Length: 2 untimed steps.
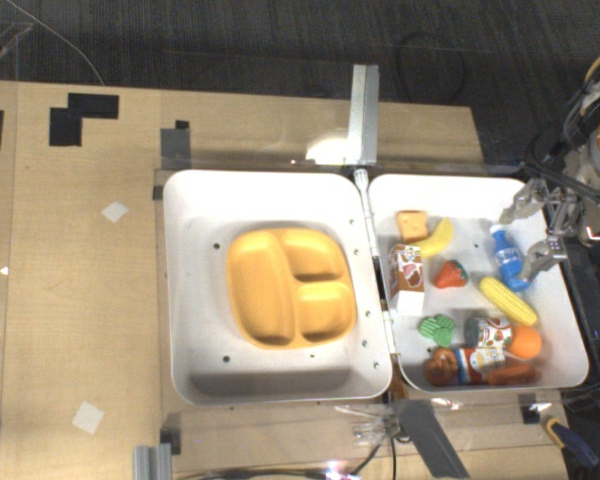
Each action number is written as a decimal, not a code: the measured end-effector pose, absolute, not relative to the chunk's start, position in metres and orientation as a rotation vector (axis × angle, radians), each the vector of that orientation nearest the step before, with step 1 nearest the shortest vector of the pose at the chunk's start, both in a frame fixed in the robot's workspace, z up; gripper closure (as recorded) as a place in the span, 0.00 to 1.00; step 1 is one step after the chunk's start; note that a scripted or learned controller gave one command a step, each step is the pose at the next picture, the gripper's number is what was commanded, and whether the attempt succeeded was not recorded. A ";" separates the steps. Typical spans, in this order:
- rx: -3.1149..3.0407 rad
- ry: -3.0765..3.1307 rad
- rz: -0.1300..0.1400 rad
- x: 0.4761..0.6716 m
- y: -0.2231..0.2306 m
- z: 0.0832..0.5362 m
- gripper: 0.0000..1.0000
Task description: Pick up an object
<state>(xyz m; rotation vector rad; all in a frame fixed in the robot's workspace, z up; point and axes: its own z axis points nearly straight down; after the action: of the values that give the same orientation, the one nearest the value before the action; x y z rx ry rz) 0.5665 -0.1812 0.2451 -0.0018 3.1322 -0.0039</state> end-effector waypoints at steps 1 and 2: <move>0.244 3.136 0.004 0.607 -0.203 0.105 0.00; 1.049 2.947 0.002 0.555 -0.173 0.089 0.00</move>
<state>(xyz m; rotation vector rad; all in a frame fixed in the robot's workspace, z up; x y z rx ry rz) 0.5551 -0.1734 0.0894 1.0485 2.9474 0.0025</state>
